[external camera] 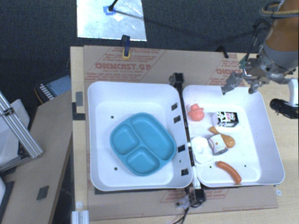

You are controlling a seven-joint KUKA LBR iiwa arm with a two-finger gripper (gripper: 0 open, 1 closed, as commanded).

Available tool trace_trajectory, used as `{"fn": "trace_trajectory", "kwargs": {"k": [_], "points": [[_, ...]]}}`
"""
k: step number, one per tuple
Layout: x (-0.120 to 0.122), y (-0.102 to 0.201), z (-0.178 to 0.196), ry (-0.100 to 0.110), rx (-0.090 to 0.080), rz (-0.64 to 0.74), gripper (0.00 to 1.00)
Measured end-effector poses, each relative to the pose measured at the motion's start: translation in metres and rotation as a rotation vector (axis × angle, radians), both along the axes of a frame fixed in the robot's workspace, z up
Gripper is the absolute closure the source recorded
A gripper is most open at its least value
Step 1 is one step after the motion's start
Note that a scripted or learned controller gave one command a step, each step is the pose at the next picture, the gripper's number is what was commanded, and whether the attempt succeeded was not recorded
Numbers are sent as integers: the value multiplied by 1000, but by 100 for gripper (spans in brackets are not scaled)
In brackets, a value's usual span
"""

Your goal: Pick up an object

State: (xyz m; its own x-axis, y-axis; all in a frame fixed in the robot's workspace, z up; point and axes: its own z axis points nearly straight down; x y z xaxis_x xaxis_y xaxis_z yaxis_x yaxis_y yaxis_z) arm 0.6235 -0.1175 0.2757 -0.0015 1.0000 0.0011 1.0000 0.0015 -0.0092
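My gripper (pixel 242 85) hangs over the far edge of the right bin (pixel 268 125), its two fingers spread apart with nothing between them. In that bin lie a pink toy (pixel 196 112), a black-and-white carton (pixel 227 119), an orange drumstick-shaped toy (pixel 222 137), a white cup-like piece (pixel 201 149) and an orange sausage (pixel 229 171). The gripper stands above and behind all of them, nearest to the carton.
The left bin (pixel 100 125) holds a blue divided plate (pixel 142 143). A black clip joint (pixel 177 80) sits between the bins at the far side. Brown cardboard lies under both bins. A yellow clamp (pixel 126 48) stands at the back.
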Motion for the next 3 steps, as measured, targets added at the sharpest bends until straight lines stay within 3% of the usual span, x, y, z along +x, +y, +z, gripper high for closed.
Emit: {"fn": "trace_trajectory", "kwargs": {"k": [1, 2, 3], "points": [[2, 0, 7, -11, -1, 2, 0], [-5, 1, -54, -6, -1, 0, 0], [3, -3, -101, -7, -1, 0, 0]]}}
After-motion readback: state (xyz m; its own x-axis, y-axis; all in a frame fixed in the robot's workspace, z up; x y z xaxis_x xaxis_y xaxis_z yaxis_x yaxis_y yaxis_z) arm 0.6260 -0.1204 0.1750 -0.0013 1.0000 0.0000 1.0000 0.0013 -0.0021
